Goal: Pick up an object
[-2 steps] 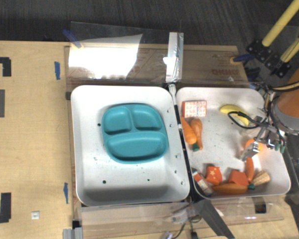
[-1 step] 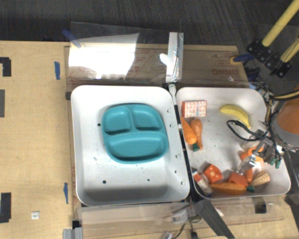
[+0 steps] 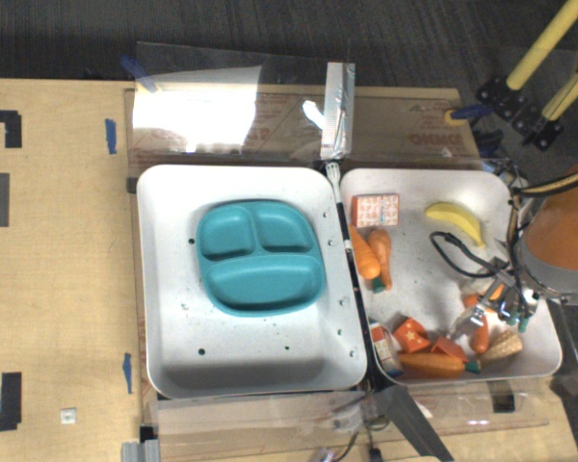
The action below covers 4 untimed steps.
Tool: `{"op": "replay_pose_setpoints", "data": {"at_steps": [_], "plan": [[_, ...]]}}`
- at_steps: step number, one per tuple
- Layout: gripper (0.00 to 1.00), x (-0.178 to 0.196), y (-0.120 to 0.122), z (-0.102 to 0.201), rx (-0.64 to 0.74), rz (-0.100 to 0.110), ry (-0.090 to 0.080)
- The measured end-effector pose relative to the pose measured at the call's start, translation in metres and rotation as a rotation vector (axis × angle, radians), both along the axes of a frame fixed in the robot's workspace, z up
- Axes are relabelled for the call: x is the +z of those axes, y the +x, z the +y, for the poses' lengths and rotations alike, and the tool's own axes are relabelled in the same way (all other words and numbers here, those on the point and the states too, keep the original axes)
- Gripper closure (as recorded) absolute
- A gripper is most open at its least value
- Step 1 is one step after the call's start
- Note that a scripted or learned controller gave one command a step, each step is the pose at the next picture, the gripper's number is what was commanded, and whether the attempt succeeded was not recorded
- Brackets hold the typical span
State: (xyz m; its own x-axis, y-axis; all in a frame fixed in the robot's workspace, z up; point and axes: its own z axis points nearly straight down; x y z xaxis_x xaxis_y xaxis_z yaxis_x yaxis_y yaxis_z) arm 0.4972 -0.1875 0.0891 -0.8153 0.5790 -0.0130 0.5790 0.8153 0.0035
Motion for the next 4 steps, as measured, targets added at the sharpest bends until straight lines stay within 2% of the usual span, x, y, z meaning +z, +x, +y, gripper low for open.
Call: {"op": "replay_pose_setpoints", "data": {"at_steps": [1, 2, 3, 4], "plan": [[0.00, 0.000, 0.010, 0.001, 0.091, 0.001, -0.003], [0.00, 0.000, -0.014, 0.005, 0.065, -0.001, -0.001], [1.00, 0.013, -0.009, 0.005, 0.067, -0.014, -0.006], [1.00, 0.112, 0.052, 0.034, 0.020, 0.000, 0.003]]}}
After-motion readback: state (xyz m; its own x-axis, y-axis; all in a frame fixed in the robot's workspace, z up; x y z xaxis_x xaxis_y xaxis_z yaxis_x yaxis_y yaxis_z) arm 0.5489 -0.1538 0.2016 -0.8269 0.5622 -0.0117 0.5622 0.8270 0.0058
